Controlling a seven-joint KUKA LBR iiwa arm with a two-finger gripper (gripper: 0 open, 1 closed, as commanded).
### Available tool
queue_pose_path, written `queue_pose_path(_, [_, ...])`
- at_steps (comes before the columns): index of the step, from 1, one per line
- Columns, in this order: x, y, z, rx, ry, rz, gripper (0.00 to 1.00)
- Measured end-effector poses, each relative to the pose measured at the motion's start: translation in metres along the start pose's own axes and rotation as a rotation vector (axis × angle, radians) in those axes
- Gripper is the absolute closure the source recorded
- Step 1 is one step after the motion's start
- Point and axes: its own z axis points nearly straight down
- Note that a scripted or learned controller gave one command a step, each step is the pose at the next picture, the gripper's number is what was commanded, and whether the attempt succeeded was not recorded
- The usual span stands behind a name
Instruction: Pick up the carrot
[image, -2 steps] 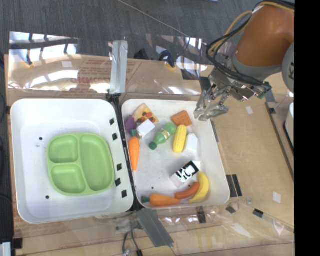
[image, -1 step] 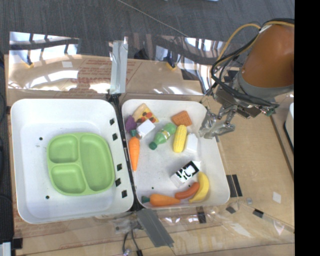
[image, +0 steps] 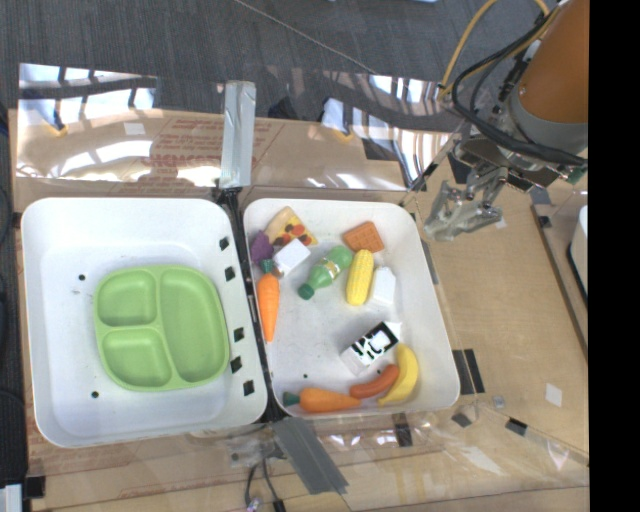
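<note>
Two shallow white bins sit side by side on the bench. The left bin (image: 50, 300) holds one green three-compartment plate (image: 160, 327). The right bin (image: 425, 300) holds the loose items. There are two carrots: one carrot (image: 268, 304) lies lengthwise along the bin's left wall, green top toward the far side, just beside the divider, and a second carrot (image: 325, 401) lies along the near wall, touching a red sausage-like piece (image: 376, 383). Also present are one banana (image: 403, 375) in the near right corner, one corn cob (image: 359, 277), one green bottle (image: 325, 273), one pizza slice (image: 289, 226), one orange waffle-like cracker (image: 364, 237), one purple piece (image: 261, 247), one black-and-white box (image: 371, 345) and two plain white blocks, one (image: 291, 256) near the pizza slice and one (image: 383, 286) beside the corn.

The gripper (image: 462, 212) hangs outside the right bin, beyond its far right corner and over the cardboard — well apart from both carrots. Its fingers appear slightly spread, pinching nothing and touching nothing.
</note>
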Motion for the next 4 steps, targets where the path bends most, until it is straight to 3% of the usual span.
queue_pose_path(1, [0.033, 0.063, 0.045, -0.013, 0.002, -0.051, 1.00])
queue_pose_path(2, [0.056, 0.108, 0.085, -0.014, -0.001, -0.361, 1.00])
queue_pose_path(3, [0.031, 0.061, 0.116, -0.012, -0.004, -0.568, 1.00])
queue_pose_path(4, [0.013, 0.032, 0.052, -0.006, -0.002, -0.689, 1.00])
